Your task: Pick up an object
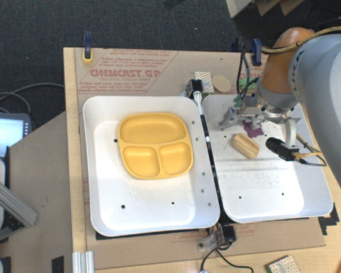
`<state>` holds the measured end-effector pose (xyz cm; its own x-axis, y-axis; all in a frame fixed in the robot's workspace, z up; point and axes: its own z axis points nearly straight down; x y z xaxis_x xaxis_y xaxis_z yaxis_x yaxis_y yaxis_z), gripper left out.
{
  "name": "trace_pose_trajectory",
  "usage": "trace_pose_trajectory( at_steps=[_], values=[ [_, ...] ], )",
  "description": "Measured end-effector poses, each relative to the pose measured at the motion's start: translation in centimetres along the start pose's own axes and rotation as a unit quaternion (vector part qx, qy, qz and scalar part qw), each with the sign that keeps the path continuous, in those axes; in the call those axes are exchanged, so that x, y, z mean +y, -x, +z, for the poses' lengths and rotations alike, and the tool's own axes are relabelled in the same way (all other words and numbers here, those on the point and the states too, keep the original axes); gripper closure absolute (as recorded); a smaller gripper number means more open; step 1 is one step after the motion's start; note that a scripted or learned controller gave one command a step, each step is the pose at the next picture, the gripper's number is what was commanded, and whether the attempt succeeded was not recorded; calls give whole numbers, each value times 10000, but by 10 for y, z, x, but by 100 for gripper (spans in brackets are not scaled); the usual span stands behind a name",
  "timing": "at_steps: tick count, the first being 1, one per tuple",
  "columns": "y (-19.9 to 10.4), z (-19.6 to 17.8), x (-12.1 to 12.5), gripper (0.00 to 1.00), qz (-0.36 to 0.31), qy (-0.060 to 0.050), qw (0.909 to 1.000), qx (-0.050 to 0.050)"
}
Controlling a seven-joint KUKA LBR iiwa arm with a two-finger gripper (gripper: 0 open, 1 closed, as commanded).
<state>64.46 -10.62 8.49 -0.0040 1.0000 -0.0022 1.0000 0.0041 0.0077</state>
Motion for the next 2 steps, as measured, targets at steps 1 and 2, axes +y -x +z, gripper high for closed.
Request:
trace_pose_trajectory(
  at_steps=[1,2],
  values=[
    [56,-2,-32,0,37,-28,10000,7],
    [114,-2,22,0,20,-128,9998,121]
  ],
)
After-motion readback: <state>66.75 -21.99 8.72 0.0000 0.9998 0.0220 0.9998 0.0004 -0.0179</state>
